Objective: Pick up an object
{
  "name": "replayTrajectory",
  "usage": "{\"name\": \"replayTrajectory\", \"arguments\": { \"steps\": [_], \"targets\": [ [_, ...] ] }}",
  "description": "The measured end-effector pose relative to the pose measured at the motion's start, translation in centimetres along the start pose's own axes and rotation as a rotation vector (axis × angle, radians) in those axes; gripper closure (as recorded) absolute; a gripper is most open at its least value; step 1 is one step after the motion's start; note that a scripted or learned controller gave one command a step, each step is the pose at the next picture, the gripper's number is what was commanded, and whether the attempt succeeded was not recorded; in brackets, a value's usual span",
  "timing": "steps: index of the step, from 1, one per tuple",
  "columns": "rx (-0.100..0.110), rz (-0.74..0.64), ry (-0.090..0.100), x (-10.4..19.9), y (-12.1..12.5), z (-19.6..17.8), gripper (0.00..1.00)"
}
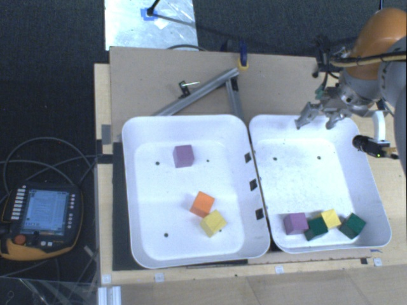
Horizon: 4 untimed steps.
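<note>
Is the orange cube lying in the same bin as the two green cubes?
No, the orange cube lies in the left bin, while both green cubes lie in the right bin.

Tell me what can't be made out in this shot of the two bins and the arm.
- Arm: cut off by the camera view's right edge.
- Pendant screen: text too small to read.
- Green block: partly hidden behind the small yellow block.
- Foil sheet: cut off by the top edge.

no legible text, labels or numbers
</note>
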<state>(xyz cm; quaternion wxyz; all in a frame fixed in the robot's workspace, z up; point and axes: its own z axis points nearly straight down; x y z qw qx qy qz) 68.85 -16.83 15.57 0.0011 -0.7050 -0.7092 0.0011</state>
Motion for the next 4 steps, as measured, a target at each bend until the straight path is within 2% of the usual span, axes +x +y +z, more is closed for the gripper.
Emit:
{"name": "replayTrajectory", "arguments": {
  "steps": [1,2,3,4],
  "targets": [
    [0.0,0.002,0.0,0.0,-0.9,5.8,0.0],
    [-0.005,0.001,-0.002,0.0,-0.8,6.5,0.0],
    [-0.009,-0.002,-0.003,-0.1,-0.6,5.2,1.0],
    [-0.012,0.0,-0.002,0.7,0.1,0.1,1.0]
  ]
}}
